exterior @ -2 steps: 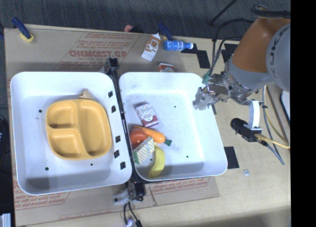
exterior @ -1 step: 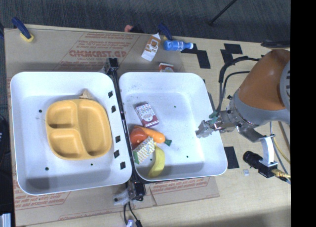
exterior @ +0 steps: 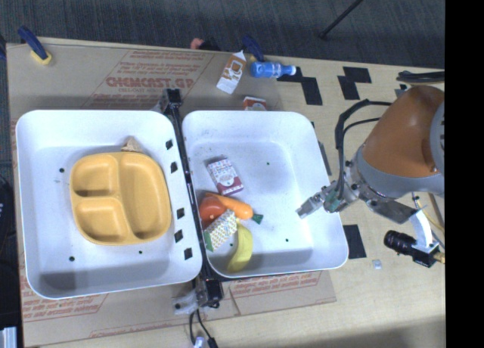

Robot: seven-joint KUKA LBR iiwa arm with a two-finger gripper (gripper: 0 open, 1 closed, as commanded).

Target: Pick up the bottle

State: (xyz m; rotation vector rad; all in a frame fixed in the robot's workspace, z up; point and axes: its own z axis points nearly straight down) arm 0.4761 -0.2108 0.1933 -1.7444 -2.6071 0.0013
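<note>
Nearest the viewer, the front of the right bin (exterior: 325,252) holds a cluster of items against its left wall: a banana (exterior: 241,248), a silver-patterned packet (exterior: 220,229), and a carrot (exterior: 233,206) lying next to a red item (exterior: 209,206). Just behind them, a small red carton (exterior: 224,175) lies flat on the bin floor.

The left bin (exterior: 38,263) carries a yellow three-compartment tray (exterior: 119,197) near its centre.

The grey arm (exterior: 401,150) enters from the right, orange band uppermost. The end effector (exterior: 311,206) sits over the right edge of the right bin; whether its fingers are open or closed cannot be told. Nothing is visible between them.

Farther back, on the surface (exterior: 355,104) beyond both bins, the bottle (exterior: 269,70) lies on its side, blue, well apart from the end effector. A small carton (exterior: 231,73) lies just left of it.
</note>
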